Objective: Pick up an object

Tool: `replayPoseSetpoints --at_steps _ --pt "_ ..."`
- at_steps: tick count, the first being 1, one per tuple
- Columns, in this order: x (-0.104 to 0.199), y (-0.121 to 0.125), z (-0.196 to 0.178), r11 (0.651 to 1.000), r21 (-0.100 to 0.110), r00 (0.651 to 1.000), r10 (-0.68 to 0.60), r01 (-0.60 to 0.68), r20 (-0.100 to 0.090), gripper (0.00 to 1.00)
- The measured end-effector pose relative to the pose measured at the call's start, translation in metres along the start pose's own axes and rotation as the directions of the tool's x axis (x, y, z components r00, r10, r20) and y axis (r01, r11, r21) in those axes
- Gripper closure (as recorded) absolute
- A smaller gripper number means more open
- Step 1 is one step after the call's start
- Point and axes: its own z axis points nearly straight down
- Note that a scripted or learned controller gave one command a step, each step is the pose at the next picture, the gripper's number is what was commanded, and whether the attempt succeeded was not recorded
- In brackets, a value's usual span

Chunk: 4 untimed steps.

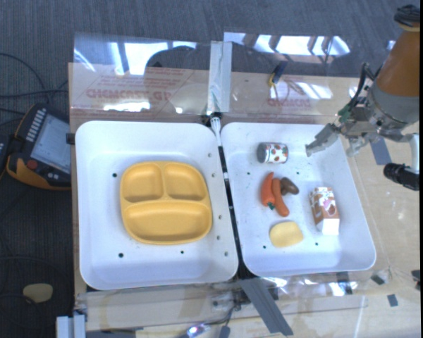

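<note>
Here, your gripper [329, 138] is hovering at the upper right corner of the right bin [352, 255]; you cannot tell how its jaws are standing, and nothing is showing between them. The small can [273, 153] is lying on its side just left of it, near the bin's back wall. Below, the carrot [273, 193] is touching a brown piece [289, 186], and the carton [324, 209] is resting beside them to the right. The yellow lump [286, 234] is sitting nearest the front. The left bin [99, 259] is bearing a yellow divided plate [166, 201]. A handheld pendant [41, 146] is lying on the floor, well apart.
</note>
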Motion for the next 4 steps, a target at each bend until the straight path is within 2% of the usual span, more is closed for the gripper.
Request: replayPoseSetpoints --at_steps 1,2,3,4 --pt "0.032 0.035 0.132 0.983 -0.001 0.983 -0.185 0.185 0.004 0.00" --pt "0.074 0.063 0.137 0.993 -0.006 0.993 -0.115 0.115 0.007 0.00" --pt "0.074 0.064 0.127 0.993 -0.009 0.993 -0.116 0.117 0.011 1.00" --pt "0.128 0.061 0.042 0.888 -0.001 0.888 -0.459 0.459 0.003 1.00"
